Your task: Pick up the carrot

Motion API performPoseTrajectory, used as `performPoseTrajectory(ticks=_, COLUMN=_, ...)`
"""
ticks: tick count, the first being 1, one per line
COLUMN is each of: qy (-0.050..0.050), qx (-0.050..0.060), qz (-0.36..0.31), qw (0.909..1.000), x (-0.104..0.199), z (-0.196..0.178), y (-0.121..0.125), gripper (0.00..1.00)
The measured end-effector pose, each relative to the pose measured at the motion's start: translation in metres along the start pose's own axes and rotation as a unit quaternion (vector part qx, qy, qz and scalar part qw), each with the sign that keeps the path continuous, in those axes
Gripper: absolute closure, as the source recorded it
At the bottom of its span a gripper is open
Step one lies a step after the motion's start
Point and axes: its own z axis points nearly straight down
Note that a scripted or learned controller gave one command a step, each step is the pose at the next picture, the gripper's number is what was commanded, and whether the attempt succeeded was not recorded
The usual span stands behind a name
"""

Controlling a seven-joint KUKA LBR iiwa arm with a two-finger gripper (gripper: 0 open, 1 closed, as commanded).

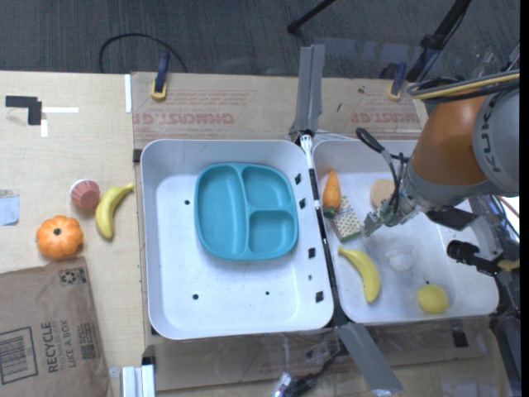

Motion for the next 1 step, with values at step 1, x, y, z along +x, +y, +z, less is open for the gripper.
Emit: performPoseTrajectory(ticks=1, qy=0.000, qx=0.000, qz=0.134, qw=0.9910, x=0.0607, z=-0.0809, y=-0.0344, gripper=1.00)
